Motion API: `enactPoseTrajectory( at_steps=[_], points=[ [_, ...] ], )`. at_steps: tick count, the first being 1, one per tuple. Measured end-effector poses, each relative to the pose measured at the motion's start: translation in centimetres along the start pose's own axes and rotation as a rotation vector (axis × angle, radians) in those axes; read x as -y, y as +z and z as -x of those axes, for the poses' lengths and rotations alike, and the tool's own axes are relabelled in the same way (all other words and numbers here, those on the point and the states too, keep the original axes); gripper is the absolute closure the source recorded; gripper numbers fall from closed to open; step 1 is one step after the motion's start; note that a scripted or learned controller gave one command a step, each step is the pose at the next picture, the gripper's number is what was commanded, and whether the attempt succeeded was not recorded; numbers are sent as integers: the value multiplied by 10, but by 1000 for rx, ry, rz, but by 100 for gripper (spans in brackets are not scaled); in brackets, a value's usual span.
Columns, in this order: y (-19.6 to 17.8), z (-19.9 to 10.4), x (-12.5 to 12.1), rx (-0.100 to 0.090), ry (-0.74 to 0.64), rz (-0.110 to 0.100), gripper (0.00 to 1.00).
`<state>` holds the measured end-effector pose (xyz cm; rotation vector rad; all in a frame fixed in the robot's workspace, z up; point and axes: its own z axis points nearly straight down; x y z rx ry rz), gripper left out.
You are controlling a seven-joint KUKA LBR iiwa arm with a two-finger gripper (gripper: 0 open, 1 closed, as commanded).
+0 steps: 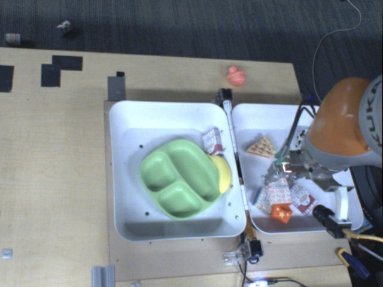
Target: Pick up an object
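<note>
Tool (279, 171) low in rt bin (251, 124), over packets (276, 191) nr orange block (281, 213); grip state unclear. Green tray (178, 177) in lft bin (122, 160).

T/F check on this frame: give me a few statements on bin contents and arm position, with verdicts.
1. The green divided plastic plate lies in the left white bin. True.
2. The small orange block sits in the left bin. False: it is in the right white bin.
3. The gripper is over the right bin. True.
4. The pink round toy lies inside a bin. False: it rests on the bench, behind the bins.
</note>
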<state>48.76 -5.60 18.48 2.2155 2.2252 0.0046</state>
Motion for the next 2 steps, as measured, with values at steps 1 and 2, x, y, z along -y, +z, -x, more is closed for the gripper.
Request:
enactPoseTrajectory(
  at_steps=[1, 2],
  points=[
    [1, -32, -61, 0, 0, 0, 100],
    [-4, -105, -114, -1, -1, 0, 100]
  ],
)
